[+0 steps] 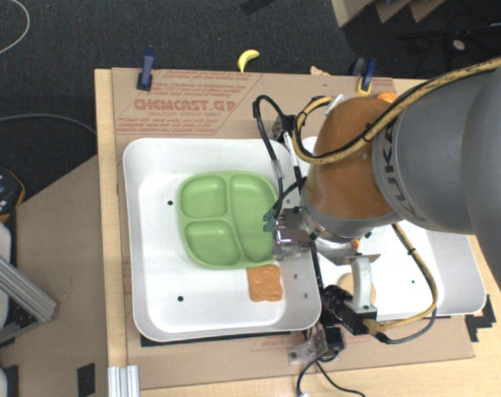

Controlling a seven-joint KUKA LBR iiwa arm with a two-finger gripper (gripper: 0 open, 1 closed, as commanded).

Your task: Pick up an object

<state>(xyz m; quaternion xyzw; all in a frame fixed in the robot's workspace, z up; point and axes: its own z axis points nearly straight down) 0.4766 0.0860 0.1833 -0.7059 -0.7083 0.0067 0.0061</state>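
Arm position: I see the grey arm (449,164) reaching in from the right, its orange band (350,160) above the divide between the two white bins. The gripper (282,231) sits low at the right side of the left bin (151,246), against the right edge of the green divided plate (226,219). I cannot tell whether the gripper is holding anything, because the wrist hides it from my view. The plate lies flat near the bin's centre, with four compartments facing up. An orange block (265,283) lies on the bin floor just below the plate's lower right corner, near the gripper. Black cables (271,139) loop around the wrist. The right bin (457,292) is largely covered by the arm.
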